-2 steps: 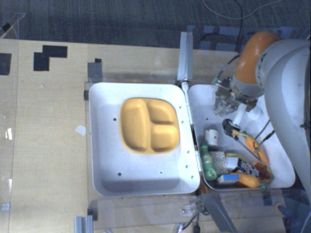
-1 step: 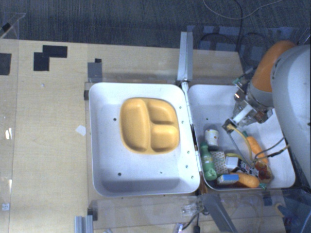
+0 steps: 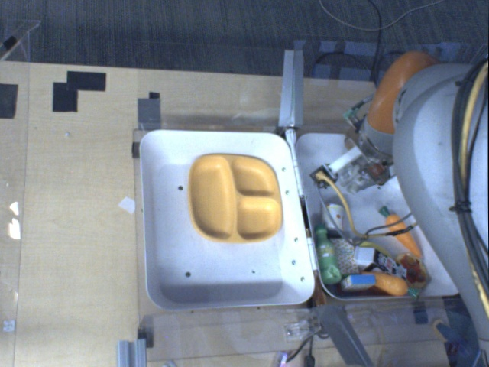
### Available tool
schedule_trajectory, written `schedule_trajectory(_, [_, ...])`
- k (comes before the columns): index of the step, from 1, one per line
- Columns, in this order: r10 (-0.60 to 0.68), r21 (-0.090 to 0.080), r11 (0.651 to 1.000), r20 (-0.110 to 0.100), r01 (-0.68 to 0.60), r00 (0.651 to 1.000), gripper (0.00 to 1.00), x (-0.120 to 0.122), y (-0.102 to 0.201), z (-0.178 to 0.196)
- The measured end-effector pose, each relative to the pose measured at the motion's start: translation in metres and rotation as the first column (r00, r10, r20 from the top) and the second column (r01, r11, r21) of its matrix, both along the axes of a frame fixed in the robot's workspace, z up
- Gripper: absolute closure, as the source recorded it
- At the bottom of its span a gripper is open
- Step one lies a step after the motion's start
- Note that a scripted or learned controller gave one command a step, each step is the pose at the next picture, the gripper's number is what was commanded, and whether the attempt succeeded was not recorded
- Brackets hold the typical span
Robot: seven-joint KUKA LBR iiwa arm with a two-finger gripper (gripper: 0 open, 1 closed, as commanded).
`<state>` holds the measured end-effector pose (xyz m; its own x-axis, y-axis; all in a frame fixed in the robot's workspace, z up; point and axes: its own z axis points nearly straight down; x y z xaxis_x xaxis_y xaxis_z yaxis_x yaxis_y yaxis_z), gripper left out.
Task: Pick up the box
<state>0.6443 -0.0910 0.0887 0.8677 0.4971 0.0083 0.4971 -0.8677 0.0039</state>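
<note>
Several small items lay heaped at the near end of the right bin (image 3: 306, 153), and the box (image 3: 359, 282), a small white-and-blue carton as far as I could judge, sat among them beside an orange piece (image 3: 392, 285). The gripper (image 3: 345, 171) hung over the bin's far end, well apart from it. A good pick called for a straight descent onto the carton, clear of the green bottle (image 3: 328, 257).
</note>
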Motion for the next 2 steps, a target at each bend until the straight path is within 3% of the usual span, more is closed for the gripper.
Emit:
schedule_trajectory(1, [0.156, -0.003, 0.988, 0.001, -0.156, 0.988, 1.00, -0.008, -0.001, 0.000])
schedule_trajectory(2, [-0.129, 0.001, 0.992, -0.002, 0.129, 0.992, 1.00, 0.015, 0.005, 0.000])
